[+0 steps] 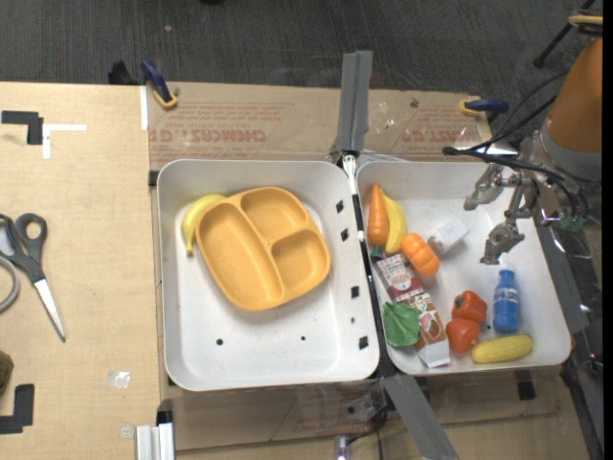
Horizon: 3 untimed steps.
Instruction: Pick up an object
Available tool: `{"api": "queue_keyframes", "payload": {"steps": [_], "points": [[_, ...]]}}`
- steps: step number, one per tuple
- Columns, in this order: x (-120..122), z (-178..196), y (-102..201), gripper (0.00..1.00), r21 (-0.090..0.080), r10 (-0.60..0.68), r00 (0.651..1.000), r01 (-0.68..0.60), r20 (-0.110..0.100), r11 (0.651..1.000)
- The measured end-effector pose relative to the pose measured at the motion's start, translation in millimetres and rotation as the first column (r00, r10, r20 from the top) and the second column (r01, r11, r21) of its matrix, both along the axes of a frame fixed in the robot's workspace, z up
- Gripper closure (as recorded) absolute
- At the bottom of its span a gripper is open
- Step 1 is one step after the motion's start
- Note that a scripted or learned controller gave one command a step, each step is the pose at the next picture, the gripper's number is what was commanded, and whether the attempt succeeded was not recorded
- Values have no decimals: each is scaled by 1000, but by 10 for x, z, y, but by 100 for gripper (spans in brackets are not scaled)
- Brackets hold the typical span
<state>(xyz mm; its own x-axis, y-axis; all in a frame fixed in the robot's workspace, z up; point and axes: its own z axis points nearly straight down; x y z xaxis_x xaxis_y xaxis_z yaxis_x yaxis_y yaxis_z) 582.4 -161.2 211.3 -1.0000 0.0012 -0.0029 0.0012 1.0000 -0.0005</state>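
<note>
My gripper (490, 222) hangs over the right bin (460, 178), its two fingers spread apart with nothing between them. Just below it stands a small blue bottle (505, 301). Left of the fingers lies a small white object (447, 234). Along the bin's left side are a carrot (378, 216), a banana (395, 230) and an orange fruit (420, 254). Lower down sit a snack packet (407, 300), a green leaf toy (401, 324), two red peppers (466, 320) and a yellow corn cob (501, 349).
The left bin (259, 362) holds a yellow divided plate (261, 247) with a banana (196, 218) tucked behind its left edge. Scissors (34, 266) lie on the wooden bench at far left. Cables and the orange arm band (584, 94) are at the right.
</note>
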Motion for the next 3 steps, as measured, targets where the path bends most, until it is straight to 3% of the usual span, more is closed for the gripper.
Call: {"api": "queue_keyframes", "payload": {"steps": [1, 2, 3], "points": [[114, -1138, 608, 0, 0, -61, 998, 61, 10, 998], [-190, -1134, 669, 0, 2, -330, 944, 330, 12, 944], [-182, -1041, 678, 100, 2, -326, 945, 326, 13, 945]]}}
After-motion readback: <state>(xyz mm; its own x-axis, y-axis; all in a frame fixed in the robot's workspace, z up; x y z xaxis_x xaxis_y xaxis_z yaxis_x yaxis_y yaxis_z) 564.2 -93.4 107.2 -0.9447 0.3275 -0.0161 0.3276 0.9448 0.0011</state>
